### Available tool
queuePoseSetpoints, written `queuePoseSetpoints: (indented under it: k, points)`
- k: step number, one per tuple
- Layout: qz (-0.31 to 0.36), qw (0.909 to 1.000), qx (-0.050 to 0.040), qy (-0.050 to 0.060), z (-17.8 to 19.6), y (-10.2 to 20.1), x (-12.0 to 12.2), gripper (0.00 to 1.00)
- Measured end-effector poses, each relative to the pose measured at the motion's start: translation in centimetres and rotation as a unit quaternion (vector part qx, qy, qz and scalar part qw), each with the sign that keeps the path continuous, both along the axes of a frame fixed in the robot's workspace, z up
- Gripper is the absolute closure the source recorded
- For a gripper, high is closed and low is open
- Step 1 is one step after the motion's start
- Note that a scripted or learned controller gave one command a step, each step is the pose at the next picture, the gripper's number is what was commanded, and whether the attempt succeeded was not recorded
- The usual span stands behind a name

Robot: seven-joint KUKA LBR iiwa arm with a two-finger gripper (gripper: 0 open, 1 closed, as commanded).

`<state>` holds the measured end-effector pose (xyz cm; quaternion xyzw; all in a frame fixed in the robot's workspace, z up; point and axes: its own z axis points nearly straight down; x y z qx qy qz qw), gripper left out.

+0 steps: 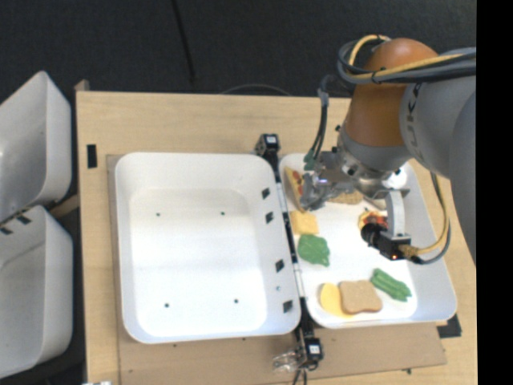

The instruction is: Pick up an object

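Candidate objects lie in the right bin (433, 295), all resting on its floor. A yellow block (304, 222) sits near the bin's left wall. Just beside it, at its 5 o'clock, lies a green leafy piece (314, 250). At 5 o'clock from that piece lies a brown bread slice (359, 297), overlapping a yellow disc (329, 297) on its 9 o'clock side. A green pod (391, 285) lies just beside the slice at 2 o'clock. A red and yellow item (295, 184) rests at the bin's 10 o'clock corner, partly hidden by the gripper.

The gripper (314, 191) is low over the bin, at 12 o'clock from the yellow block. Finger spacing: cannot tell; the wrist body and cabling obscure the tips. No object is visibly between the fingers.

The arm (385, 103) enters from 3 o'clock. The left bin (128, 215) stands at 9 o'clock, touching the right bin along their shared wall. Both rest on a wooden bench (96, 127).
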<state>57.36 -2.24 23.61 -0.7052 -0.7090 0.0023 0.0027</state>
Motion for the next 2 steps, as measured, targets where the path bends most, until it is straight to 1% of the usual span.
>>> queuePoseSetpoints:
  k: [1,2]
  points:
    - [-0.003,1.0000,0.0002,0.001,-3.8,0.0,-7.7,1.00]
    - [-0.002,0.9999,-0.0011,-0.012,9.6,-1.9,-6.9,1.00]
